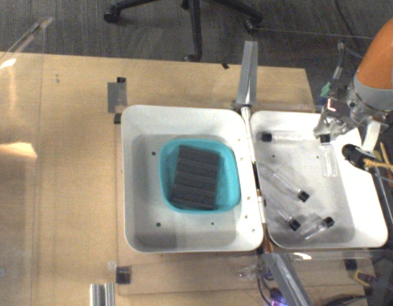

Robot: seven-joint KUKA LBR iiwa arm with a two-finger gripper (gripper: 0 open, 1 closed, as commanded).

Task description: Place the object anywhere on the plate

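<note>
Gripper [328, 127] at right bin's [369, 234] far edge, fingers blurry, can't tell. Dark ribbed rectangular block [195, 177] on teal square plate [231, 183], long axis near-to-far, slightly tilted.

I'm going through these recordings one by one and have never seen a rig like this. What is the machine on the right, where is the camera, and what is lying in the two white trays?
This is one picture, from a fixed camera above the bench looking down at a slant. The grey and orange shape at the right is a robot arm; its gripper hangs over the right bin. I cannot make out anything held in it. In that bin lie several small clear vials with dark caps, for instance one near the back and one near the front. The left bin holds a teal plate with a dark ribbed block resting on it. The job is to put an object on that plate.
</note>
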